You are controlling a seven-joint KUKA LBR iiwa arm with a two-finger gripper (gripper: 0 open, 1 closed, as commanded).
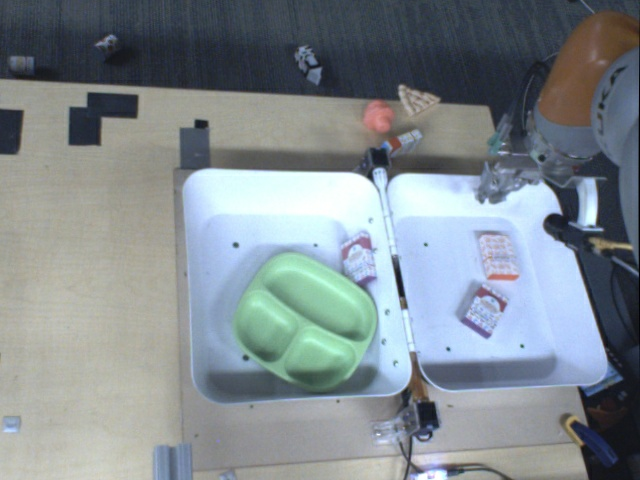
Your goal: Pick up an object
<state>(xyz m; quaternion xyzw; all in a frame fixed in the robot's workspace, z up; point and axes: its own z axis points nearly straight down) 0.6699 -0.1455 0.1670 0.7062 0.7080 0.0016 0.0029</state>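
Note:
My gripper (493, 190) hangs over the far edge of the right bin (440, 348), with the orange-banded arm rising behind it to the right. In that bin lie an orange-and-white packet (497, 256) and, nearer the front, a purple-and-white packet (484, 310); both are well below and apart from the gripper. The left bin (215, 208) holds a green divided plate (305, 318) and a small red-and-white packet (358, 259) by its right wall. Nothing shows between the fingers.
On the bench behind the bins lie a pink ball (378, 116), a pizza-slice toy (418, 99) and a small marker-like piece (398, 146). Cables and a clip sit at the front edge between the bins. Small bits lie on the dark floor.

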